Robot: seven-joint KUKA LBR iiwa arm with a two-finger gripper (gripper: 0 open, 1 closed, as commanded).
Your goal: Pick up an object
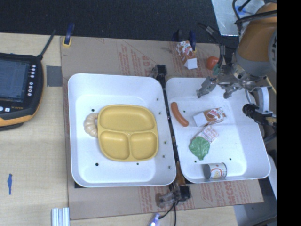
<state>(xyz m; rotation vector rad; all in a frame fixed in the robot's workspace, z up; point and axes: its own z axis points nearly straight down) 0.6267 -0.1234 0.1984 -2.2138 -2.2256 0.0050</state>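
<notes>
Right bin (254,166): open jaws (216,89) above; arm cut off.

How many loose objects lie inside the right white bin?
4: a sausage near its left wall, a small packet in the middle, a green leafy item below it, and a can at the front edge.

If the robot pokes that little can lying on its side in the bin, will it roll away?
Probably. The small round can lies on its side near the right white bin's front wall, so a nudge could roll it, though the wall may stop it. It looks stiff, not squishy, and its smooth side might slip between fingers.
</notes>
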